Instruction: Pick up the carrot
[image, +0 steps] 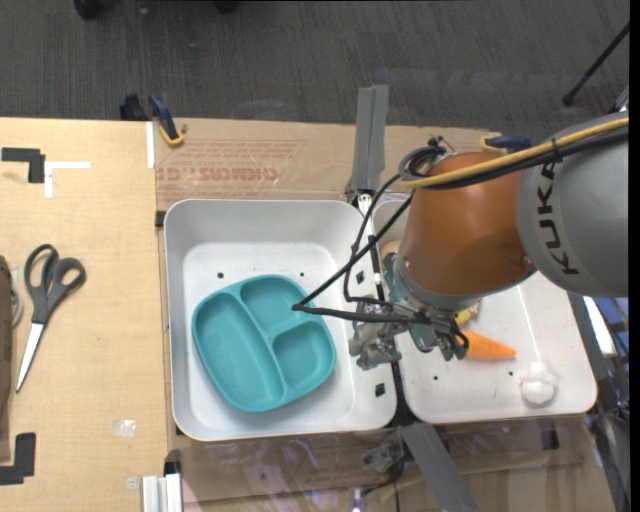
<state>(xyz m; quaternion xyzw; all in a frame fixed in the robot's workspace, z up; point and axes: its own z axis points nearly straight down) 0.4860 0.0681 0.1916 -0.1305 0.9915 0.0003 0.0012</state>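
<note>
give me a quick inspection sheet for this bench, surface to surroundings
surface: two white bins, the left bin and the right bin, on a wooden bench.
job's things: carrot lies in the right bin, partly under the arm.
clutter: teal divided plate in the left bin; small white object in the right bin; scissors on the bench.
grippers: gripper sits low at the wall between the bins, beside the carrot.
cables: black cables run from the wrist across the left bin; a yellow cable lies along the arm.
surroundings: cardboard behind the bins, dark floor beyond.
</note>
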